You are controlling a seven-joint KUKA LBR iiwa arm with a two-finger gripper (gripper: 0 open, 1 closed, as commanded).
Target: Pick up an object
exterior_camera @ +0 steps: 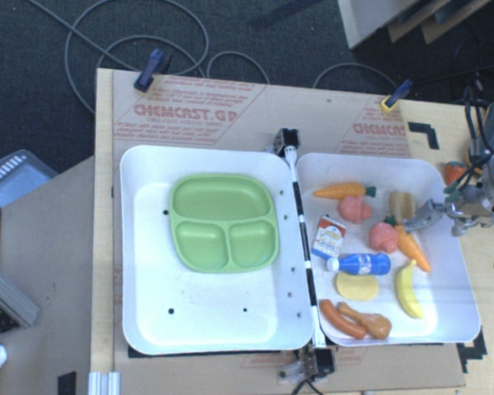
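**Toy food sitting in the right bin, gripper at its far right edge**

A scatter of toy food is lying in the right bin [452, 287]. A carrot [342, 191] is lying near the far wall, with a pink piece [355, 209] just below it. A small milk carton [328, 238] is resting beside a blue bottle [360, 264], which is lying on its side. A yellow round piece [357, 286] is sitting just under the bottle. Two sausages [352, 319] are lying near the front rim. A banana [407, 290] is lying to the right, below a second carrot [414, 250] and another pink piece [384, 237].

The gripper [427, 215] is reaching in from the right, near the second carrot; whether it is open or closed cannot be made out.

The left bin [142, 253] is holding a green divided plate [224, 222].
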